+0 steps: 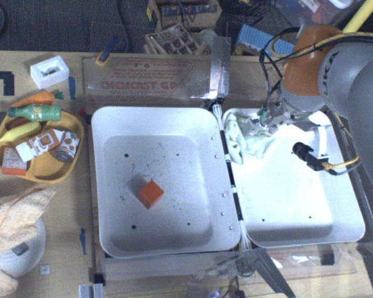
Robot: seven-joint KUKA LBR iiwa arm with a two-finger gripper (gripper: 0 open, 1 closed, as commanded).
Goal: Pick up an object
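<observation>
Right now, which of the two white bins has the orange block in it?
The left bin: the orange block lies on its floor. The right bin holds a pale crumpled cloth.

A robotics lab: a wooden worktop [43, 247] bears two white bins [112, 129] side by side, with loose cables [280, 48] and crates of gear [177, 17] at the upper middle of the frame, and a yellow bowl of toy groceries [50, 169] at left.
</observation>
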